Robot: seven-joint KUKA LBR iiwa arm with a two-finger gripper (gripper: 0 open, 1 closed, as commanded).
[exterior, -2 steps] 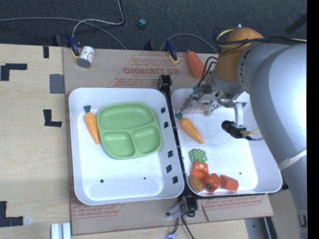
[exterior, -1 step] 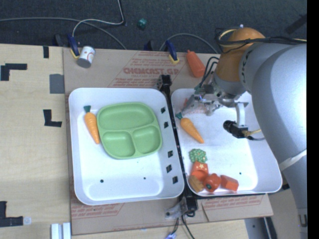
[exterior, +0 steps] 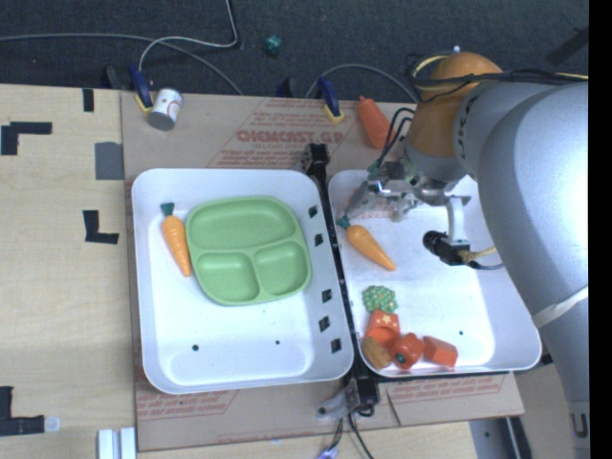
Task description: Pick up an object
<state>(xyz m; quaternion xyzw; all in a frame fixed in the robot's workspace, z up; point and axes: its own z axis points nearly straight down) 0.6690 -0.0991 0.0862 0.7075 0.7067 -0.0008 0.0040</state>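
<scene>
Carrot (exterior: 369, 245), a toy one, lies in the right bin (exterior: 478, 299) near its upper left, close to the divider, and looks like the likeliest pick since the end effector (exterior: 381, 195) sits low just above it, near the bin's top-left corner. Nothing visible between its tips; whether it is spread or closed I cannot tell, too blurred and partly hidden by the wrist. Judged progress: approach stage only, no grasp, no lift, so closing on an item and raising it is all left. Counts: two white bins, left bin (exterior: 163, 342) and right one, side by side on the tabletop (exterior: 57, 285). Carrots: three, one in the right bin, one in the left bin (exterior: 175, 242) beside the plate, one outside the bins on the cardboard at top (exterior: 373, 122). One green divided plate (exterior: 251, 250) in the left bin. One green leafy toy with an orange base (exterior: 380, 300) in the right bin. Below it a cluster of red, orange and brown toy food (exterior: 406, 347), roughly three or four pieces, exact count unclear. One small white cylinder (exterior: 165, 108) on the tabletop at upper left.
</scene>
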